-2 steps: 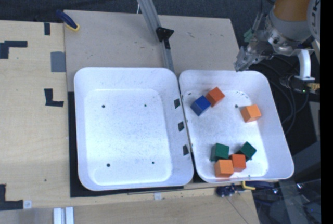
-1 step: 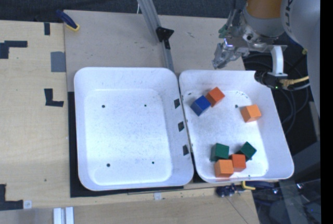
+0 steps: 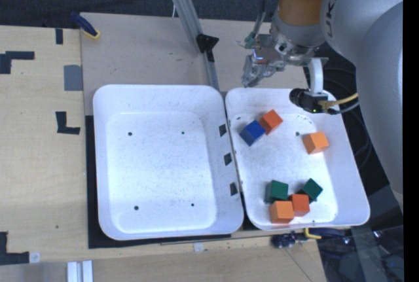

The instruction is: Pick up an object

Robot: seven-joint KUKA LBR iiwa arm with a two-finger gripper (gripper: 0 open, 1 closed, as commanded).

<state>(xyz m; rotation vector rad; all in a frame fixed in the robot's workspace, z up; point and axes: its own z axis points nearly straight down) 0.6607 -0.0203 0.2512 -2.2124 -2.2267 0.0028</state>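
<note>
- The arm (image 3: 347,6) comes in from the upper right, grey with an orange band above the wrist.
- Its pincer (image 3: 254,76) hangs over the far edge of the right bin (image 3: 340,169), near that bin's far left corner; nothing is seen between its fingers, and I cannot tell whether they stand open or closed.
- A blue cube (image 3: 252,133) lies in the far left part of the right bin, touching or just beside an orange cube (image 3: 271,121) to its right and a little farther back.
- Another orange cube (image 3: 315,142) sits apart, toward the bin's right side.
- Near the front of the right bin is a cluster: a green cube (image 3: 277,190), a second green cube (image 3: 312,188) to its right, and two orange cubes, one at the front (image 3: 282,211) and one (image 3: 300,203) just behind it to the right.
- All the cubes rest on the bin floor, below and nearer than the pincer.
- The left bin (image 3: 157,163) stands side by side with the right one on the bench (image 3: 39,143).
- A slanted metal bar (image 3: 186,6) runs from the far edge down to where the bins meet.
</note>
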